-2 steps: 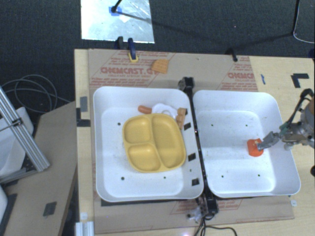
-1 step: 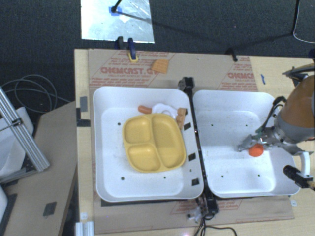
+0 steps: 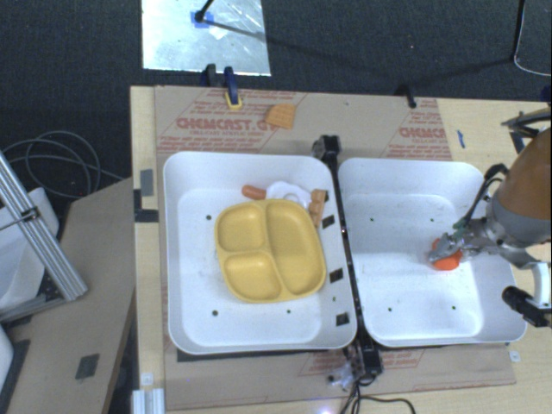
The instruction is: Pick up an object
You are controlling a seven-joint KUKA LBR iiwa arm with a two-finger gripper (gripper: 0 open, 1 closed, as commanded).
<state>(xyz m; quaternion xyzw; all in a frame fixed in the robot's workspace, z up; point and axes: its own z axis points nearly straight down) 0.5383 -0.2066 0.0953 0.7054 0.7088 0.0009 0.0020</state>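
A small orange-red object (image 3: 447, 262) lies on the floor of the right bin (image 3: 405, 222), near its right side. My gripper (image 3: 446, 250) is down in that bin right over the object, touching or almost touching its top. In the left bin (image 3: 190, 231) a yellow divided plate (image 3: 268, 250) lies flat. Behind the plate I see a small orange sausage-like piece (image 3: 254, 192), a white object (image 3: 289, 193) and a tan block (image 3: 318, 204).
The grey arm with its orange band (image 3: 528, 192) enters from the right edge over the right bin's rim. A black clip (image 3: 329, 146) joins the bins at the back. An orange piece (image 3: 280, 115) lies on the cardboard behind the bins. A cable loops near the arm.
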